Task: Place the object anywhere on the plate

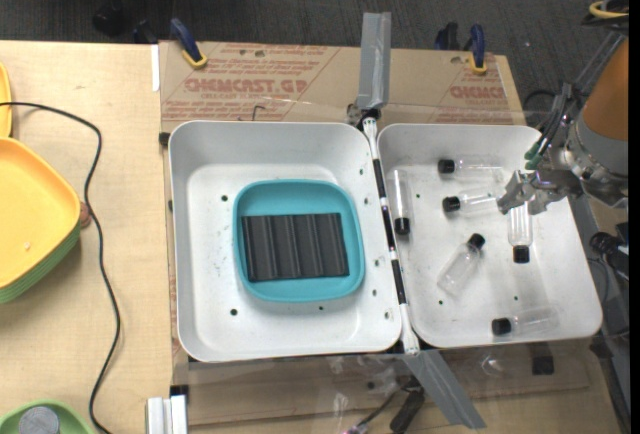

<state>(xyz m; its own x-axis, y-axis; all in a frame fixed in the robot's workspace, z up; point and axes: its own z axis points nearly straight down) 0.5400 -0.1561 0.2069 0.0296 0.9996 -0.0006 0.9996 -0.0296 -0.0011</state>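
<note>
A teal plate with a dark ridged centre lies in the left white bin. Several clear vials with black caps are scattered in the right white bin: one along its left wall, one near the middle, one tilted below it, one at the right, and one by the front edge. My gripper hovers over the right part of this bin, just above the right-hand vial and beside the middle one. I see nothing held in it.
A further vial lies at the back of the right bin. Brown cardboard is clamped behind both bins. Yellow and green dishes and a black cable rest on the wooden bench at left.
</note>
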